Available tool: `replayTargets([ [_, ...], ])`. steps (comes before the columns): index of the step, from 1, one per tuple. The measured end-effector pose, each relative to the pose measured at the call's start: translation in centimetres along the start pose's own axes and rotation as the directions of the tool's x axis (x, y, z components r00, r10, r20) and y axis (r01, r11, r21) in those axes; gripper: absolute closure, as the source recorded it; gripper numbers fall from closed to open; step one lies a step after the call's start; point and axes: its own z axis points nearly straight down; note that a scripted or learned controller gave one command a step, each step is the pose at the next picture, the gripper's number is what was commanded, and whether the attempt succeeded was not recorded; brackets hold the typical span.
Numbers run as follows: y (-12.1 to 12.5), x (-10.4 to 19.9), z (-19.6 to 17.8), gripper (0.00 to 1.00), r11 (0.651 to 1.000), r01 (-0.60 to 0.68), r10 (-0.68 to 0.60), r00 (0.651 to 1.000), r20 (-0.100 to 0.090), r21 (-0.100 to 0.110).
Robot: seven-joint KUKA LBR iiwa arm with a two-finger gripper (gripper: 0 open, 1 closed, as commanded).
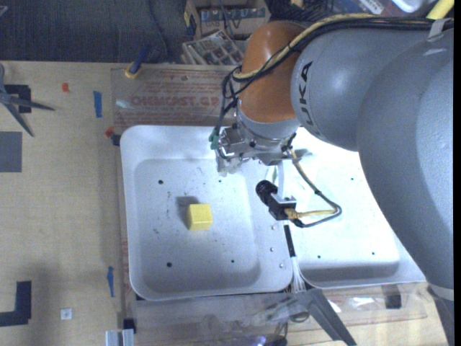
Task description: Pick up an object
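A small yellow block (199,216) lies on the floor of the left white bin (144,157), a little left of its middle. My gripper (229,161) hangs over the upper right part of that bin, up and to the right of the block and apart from it. Its wrist and orange band (268,56) cover most of it from above, so the finger gap is hidden. Nothing shows held beneath it.
The right white bin (374,254) lies beside the left one, largely covered by the grey arm (374,78). A black cable with a connector (277,200) dangles over the divide between bins. Wooden bench surface (57,215) spreads to the left, cluttered shelves at the back.
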Motion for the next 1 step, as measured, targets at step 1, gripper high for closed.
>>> replayTargets([
  [1, 2.48, 5.77, 8.57, 1.00, 0.979, -0.205, 0.205, 0.979, -0.001, -0.012],
])
